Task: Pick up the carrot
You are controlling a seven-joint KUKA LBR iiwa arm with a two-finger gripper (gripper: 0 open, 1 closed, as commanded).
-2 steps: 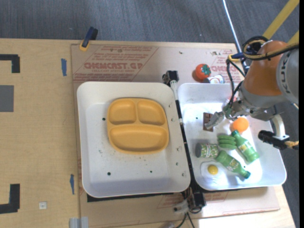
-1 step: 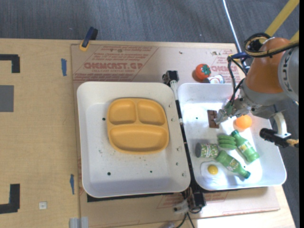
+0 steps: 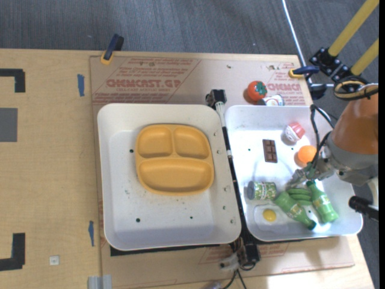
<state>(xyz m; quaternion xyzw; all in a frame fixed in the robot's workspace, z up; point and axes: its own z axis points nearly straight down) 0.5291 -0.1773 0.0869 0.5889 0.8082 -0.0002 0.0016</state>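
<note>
In the camera view the two-finger gripper [image 3: 305, 174] hangs low over the right white bin [image 3: 240, 161], its grip state impossible to tell, just beside the small orange carrot [image 3: 305, 155], seemingly positioned to descend on it.

so my gripper [image 3: 307, 174] is down in the right bin [image 3: 240, 161], near its right side. just behind it sits the carrot [image 3: 305, 155], just in front the bottles [image 3: 307, 202]. off to my left there's a can [image 3: 261, 190], with a fried egg [image 3: 269, 215] in front of that. further left, in the left bin [image 3: 114, 179], lies a divided plate [image 3: 174, 159]
</note>
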